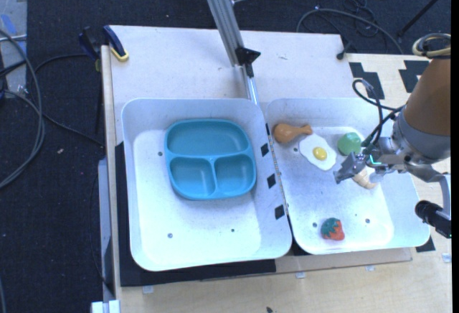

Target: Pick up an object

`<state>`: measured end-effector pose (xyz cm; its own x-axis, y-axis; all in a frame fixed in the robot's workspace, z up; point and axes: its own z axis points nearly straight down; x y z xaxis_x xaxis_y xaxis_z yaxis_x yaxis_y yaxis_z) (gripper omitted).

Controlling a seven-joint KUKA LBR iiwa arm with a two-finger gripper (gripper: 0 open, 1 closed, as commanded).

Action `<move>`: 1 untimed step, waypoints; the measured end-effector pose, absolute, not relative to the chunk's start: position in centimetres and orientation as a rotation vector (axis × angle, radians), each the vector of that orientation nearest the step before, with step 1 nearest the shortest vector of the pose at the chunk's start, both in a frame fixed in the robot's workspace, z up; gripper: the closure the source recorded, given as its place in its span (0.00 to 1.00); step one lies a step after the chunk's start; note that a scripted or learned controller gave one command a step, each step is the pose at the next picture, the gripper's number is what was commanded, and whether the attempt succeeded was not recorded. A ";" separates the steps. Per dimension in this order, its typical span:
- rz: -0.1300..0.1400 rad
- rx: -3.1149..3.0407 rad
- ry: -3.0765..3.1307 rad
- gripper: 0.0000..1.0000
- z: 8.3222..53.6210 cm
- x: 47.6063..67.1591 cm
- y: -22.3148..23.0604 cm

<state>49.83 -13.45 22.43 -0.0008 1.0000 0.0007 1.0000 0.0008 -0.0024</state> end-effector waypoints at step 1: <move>0.000 -2.220 -2.222 0.00 22.5 49.9 -13.5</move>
<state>49.87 -13.45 22.48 -0.0010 1.0000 0.0004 1.0000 0.0010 -0.0008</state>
